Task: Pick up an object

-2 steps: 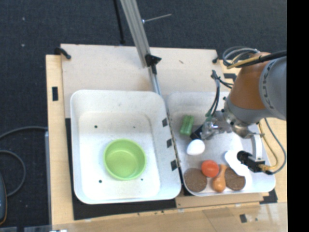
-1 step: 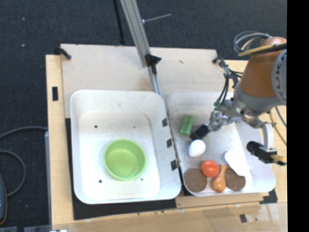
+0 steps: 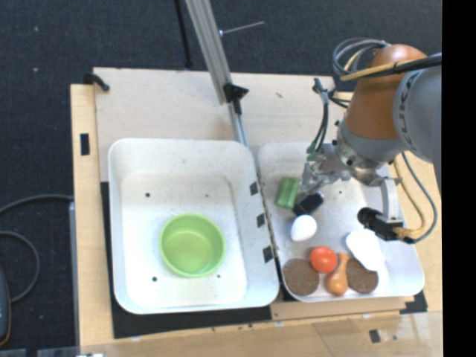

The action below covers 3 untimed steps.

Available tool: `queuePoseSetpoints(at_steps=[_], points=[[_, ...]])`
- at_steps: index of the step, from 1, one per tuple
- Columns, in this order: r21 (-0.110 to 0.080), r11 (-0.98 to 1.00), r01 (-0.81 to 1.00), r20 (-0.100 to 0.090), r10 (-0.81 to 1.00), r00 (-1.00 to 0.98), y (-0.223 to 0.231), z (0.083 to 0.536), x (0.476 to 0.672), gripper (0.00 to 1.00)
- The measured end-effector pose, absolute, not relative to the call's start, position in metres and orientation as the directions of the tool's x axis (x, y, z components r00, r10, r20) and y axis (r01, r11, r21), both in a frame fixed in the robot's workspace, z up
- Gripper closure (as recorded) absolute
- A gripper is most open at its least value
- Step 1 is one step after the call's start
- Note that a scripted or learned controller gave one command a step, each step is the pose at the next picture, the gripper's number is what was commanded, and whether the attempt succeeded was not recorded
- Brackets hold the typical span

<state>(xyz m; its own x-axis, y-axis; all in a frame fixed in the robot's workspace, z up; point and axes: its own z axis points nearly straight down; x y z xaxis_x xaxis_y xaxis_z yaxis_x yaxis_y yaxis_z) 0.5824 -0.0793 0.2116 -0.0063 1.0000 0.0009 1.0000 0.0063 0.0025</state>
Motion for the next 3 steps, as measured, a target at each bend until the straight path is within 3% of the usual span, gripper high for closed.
queuePoseSetpoints(at_steps=[3], points=[[0.0, 0.004, 1.0, 0.0, 1.0, -0.004, 0.086, 0.229, 0.626, 1.0]])
